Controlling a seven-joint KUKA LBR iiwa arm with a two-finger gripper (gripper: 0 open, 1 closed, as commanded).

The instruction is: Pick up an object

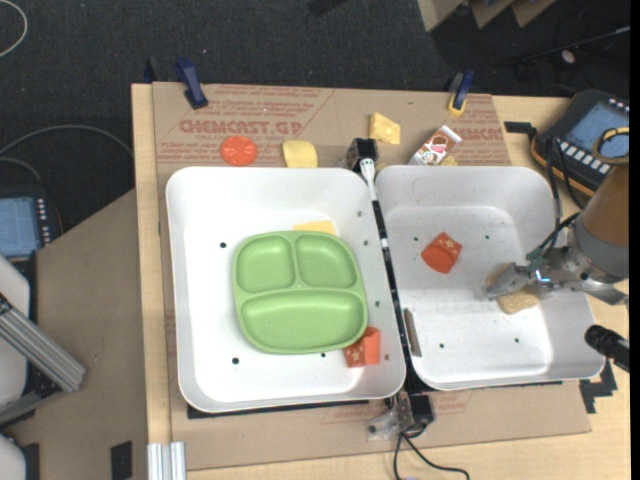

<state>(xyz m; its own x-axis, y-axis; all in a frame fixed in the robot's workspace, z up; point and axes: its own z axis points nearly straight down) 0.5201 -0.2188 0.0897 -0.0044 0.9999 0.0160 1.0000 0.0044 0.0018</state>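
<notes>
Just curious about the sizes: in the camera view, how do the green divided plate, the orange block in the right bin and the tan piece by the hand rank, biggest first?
1. Green divided plate, by far the largest.
2. Orange block.
3. Tan piece, though it looks close to the block and the hand partly covers it, so this order is unsure.

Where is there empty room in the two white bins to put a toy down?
The right bin has bare floor along its near edge and behind the orange block. It is crowded by the gripper and the tan piece. In the left bin, the green plate takes the middle; bare strips run along the left wall and back.
</notes>
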